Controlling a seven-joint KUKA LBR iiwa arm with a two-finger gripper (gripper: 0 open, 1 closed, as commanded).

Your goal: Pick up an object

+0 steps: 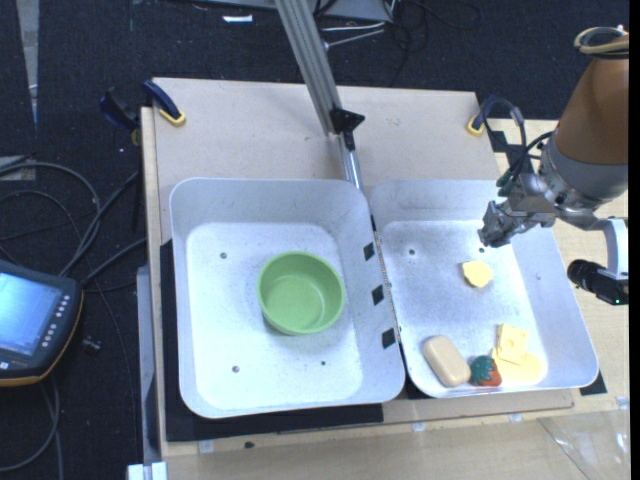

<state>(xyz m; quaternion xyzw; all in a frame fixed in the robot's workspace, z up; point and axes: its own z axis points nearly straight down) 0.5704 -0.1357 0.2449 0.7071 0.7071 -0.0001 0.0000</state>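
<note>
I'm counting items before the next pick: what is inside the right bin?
The right bin holds a small yellow piece just below the gripper, a tan oval block, a red-and-green item and a yellow wedge partly hidden behind it.

— What do we have around the work area?

— We see a light wooden bench (260, 128) standing on a dark, speckled floor (70, 58). Blue-and-yellow clamps (160, 101) grip its far corners.

— And beyond it?

— We find a grey metal bar (312, 53) slanting down to the bench's middle, black cables (50, 183) looping over the floor at left, and a handheld pendant with a lit screen (30, 318) lying there.
</note>
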